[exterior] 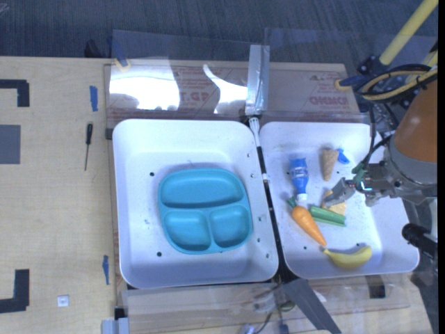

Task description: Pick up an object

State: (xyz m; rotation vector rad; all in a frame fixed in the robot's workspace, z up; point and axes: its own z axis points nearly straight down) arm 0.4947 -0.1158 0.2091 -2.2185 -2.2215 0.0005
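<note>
My hand [342,190] hovers low in the right bin [396,256], fingers slightly apart and holding nothing, just above a small tan piece [338,207] beside the green stick [327,215]. I'd centre over that piece, clear of the carrot [308,225], then descend straight before closing.

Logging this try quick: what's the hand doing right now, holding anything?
Hand: low over the right bin, above the small toys; open or closed cannot be told.
</note>
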